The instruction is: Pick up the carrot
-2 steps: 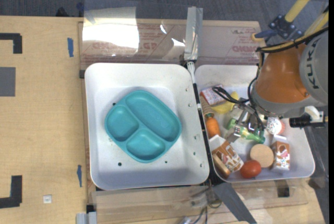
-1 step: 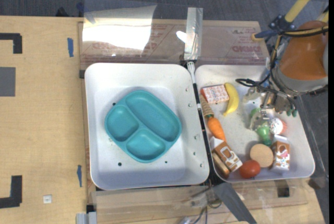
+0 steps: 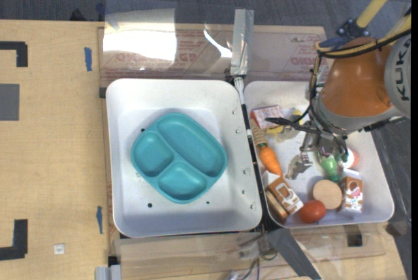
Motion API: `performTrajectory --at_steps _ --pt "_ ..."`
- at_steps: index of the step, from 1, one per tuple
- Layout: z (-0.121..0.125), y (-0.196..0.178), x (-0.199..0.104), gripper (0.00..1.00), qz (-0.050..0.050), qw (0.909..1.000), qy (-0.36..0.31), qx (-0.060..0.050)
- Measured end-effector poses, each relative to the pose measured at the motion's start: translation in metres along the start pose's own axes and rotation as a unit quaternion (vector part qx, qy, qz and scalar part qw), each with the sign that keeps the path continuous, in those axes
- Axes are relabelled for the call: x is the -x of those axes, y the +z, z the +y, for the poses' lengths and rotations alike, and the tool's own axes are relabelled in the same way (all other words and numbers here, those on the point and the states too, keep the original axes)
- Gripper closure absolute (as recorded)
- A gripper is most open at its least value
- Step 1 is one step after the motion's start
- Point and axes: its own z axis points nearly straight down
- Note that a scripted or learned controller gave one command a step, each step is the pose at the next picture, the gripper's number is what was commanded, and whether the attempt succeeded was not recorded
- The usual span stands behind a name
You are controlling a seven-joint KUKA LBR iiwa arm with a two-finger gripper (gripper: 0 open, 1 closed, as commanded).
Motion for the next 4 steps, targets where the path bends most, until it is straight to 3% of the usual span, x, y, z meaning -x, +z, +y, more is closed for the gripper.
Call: performTrajectory --at_steps 1,2,3,4 --pt "-0.001 0.025 0.005 0.0 0.002 0.9996 -0.028 -0.001" --pt "-0.001 0.012 0.008 1.0 -0.004 0.9996 -0.028 -0.002" --pt "0.071 -0.077 -0.06 1.0 -0.002 0.9999 -0.014 0.0" --pt "-0.02 -0.225 -0.045 1.0 -0.007 0.9996 0.027 -0.004"
